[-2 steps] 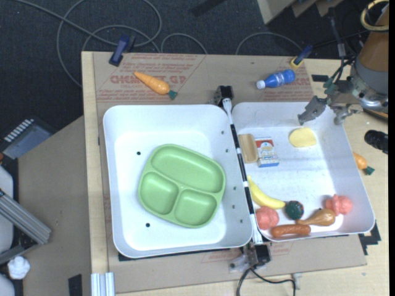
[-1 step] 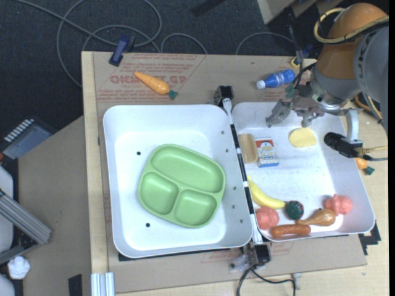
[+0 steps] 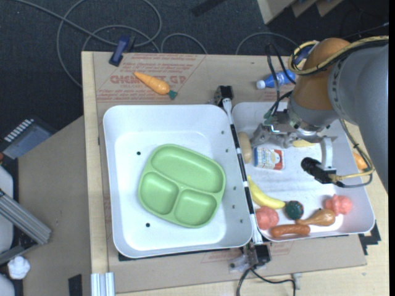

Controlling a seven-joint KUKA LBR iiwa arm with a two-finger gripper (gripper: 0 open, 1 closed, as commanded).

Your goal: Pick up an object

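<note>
Poised low over the small carton (image 3: 269, 158) at the far left of the right bin (image 3: 364, 224); gripper (image 3: 279, 132) just above it, jaws too hidden to tell open from closed. Likely to skid the carton toward the divider and miss. Crowded near end — banana (image 3: 264, 197), toy foods. Left bin (image 3: 117, 134) carrying a green tray (image 3: 181, 185); carrot (image 3: 153, 82) loose on the counter (image 3: 99, 66), dark carpet beyond.
</note>
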